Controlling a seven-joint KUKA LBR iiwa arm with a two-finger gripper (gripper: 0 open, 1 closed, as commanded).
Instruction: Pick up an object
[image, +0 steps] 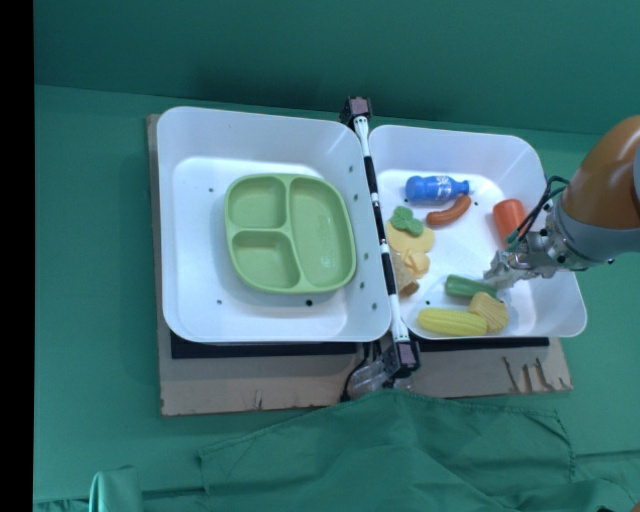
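A: Nearest edge, bottom of frame?
B: Rumpled green cloth (400, 450) over the table (90, 300). Above it, a brown cardboard sheet (250, 385) under both bins.

A: Right bin?
B: White right bin (560, 320), lower right of centre. Along its near side: yellow corn cob (450, 321), a yellow ridged piece (489, 311) touching it, a green vegetable (468, 287) just above them.

A: Pincer?
B: Pincer (500, 275) sits over the green vegetable's right end, arm entering from the right edge. Too small and blurred; cannot tell whether it is apart or closed, or gripping anything.

A: Further back in that bin?
B: Orange cup-like piece (508, 217) at right, red sausage (448, 211), blue bottle (436, 187) at the far side. Near the divider: yellow flat piece (412, 240) with a green leafy bit (406, 221) on it.

A: Left bin?
B: White left bin (190, 320) holds a green three-compartment plate (290, 232), centre left.
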